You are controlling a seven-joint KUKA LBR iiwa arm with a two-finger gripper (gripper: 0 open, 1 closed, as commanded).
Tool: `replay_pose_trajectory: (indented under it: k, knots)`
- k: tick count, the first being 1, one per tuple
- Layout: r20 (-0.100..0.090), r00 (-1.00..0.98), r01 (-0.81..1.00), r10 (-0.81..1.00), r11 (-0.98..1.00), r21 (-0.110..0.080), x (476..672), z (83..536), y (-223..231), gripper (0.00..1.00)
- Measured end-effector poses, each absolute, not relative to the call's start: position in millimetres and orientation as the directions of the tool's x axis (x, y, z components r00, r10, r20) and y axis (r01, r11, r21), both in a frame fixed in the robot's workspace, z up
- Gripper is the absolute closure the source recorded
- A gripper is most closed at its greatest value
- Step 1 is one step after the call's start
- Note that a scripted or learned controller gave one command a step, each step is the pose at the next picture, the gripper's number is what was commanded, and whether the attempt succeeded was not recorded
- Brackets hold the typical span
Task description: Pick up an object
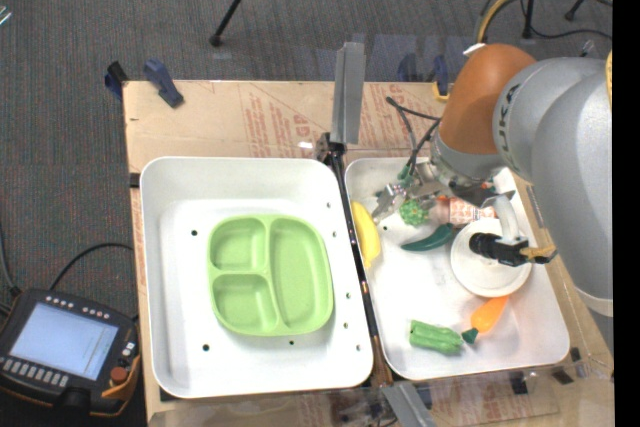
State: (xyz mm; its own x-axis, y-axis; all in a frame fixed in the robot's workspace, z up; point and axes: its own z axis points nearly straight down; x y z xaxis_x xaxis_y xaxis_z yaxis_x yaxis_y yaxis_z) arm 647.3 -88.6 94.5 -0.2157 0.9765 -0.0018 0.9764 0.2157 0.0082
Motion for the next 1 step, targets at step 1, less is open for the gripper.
replay_pose_trajectory:
  k: [1]
  knots:
    - [-0.008, -0.219, 0.976, 0.976, 0.219, 0.015, 649.5, 106.6, -90.2, 1.0]
